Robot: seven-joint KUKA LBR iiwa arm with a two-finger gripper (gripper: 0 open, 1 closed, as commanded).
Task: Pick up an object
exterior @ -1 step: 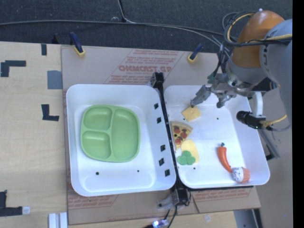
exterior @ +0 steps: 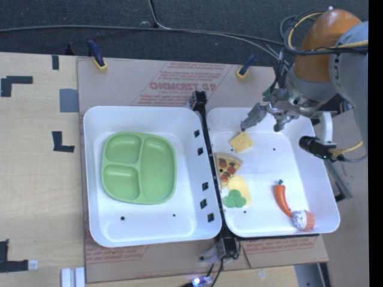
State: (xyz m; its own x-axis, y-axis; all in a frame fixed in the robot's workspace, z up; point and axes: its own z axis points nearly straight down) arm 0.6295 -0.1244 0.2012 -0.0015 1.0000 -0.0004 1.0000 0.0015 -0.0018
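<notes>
My gripper (exterior: 266,120) hangs over the back of the right bin (exterior: 311,160), its two fingers spread open with nothing between them. A yellow cheese wedge (exterior: 240,142) lies just below and left of the fingertips. Along the bin's left side lie a pizza slice (exterior: 227,164) and a yellow piece with green leaves (exterior: 237,195). An orange carrot (exterior: 281,198) and a small red-and-white piece (exterior: 303,219) rest near the front right corner.
The left bin (exterior: 108,220) holds a green divided plate (exterior: 139,167). A black divider with clips (exterior: 206,160) runs between the bins. Cables (exterior: 179,28) cross the dark floor behind the bench, and clamps (exterior: 97,57) hold the cardboard base.
</notes>
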